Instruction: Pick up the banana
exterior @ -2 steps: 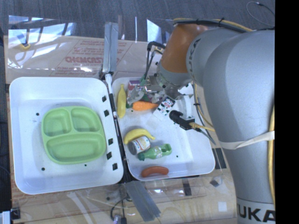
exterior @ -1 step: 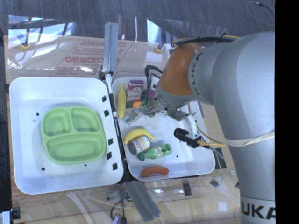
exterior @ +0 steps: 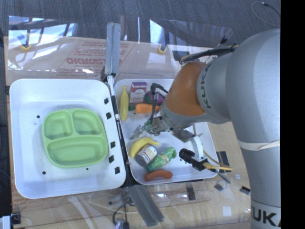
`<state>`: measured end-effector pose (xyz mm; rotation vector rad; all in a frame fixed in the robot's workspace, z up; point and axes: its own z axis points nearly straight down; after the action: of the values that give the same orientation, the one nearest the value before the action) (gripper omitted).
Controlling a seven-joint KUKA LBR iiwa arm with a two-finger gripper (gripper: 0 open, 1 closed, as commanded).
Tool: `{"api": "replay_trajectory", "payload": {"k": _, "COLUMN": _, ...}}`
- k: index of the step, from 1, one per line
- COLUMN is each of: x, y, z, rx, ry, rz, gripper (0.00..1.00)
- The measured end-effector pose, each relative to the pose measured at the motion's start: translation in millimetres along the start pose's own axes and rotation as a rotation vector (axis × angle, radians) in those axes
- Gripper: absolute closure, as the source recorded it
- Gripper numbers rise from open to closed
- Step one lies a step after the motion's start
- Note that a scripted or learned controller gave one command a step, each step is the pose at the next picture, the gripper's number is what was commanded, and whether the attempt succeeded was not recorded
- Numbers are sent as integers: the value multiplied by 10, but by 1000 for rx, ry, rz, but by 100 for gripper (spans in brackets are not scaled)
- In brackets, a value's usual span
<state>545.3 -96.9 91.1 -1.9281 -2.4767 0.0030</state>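
White plastic bin; curved smooth banana beside ridged can.

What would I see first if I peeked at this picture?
First the big grey robot arm with its orange band, leaning in from the right over the right bin. Then the bright green plate in the left bin. Last, the yellow banana among toy foods, just below the gripper.

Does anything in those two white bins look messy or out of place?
Nothing looks spilled or broken. The right bin is a jumble: the banana, a small jar, a green bottle and a sausage lie crowded together on their sides. The green tray sits flat in the left bin.
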Motion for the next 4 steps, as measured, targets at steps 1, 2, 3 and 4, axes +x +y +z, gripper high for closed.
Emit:
{"api": "replay_trajectory", "payload": {"k": 1, "x": 53, "y": -412, "z": 6, "rx": 1, "ry": 1, "rz": 127, "gripper": 0}}
{"api": "replay_trajectory", "payload": {"k": 2, "x": 184, "y": -622, "z": 6, "rx": 1, "ry": 2, "rz": 243, "gripper": 0}}
{"api": "replay_trajectory", "payload": {"k": 3, "x": 184, "y": -616, "z": -88, "rx": 1, "ry": 1, "rz": 237, "gripper": 100}}
{"api": "replay_trajectory", "payload": {"k": 4, "x": 185, "y": -616, "z": -88, "rx": 1, "ry": 1, "rz": 238, "gripper": 0}}
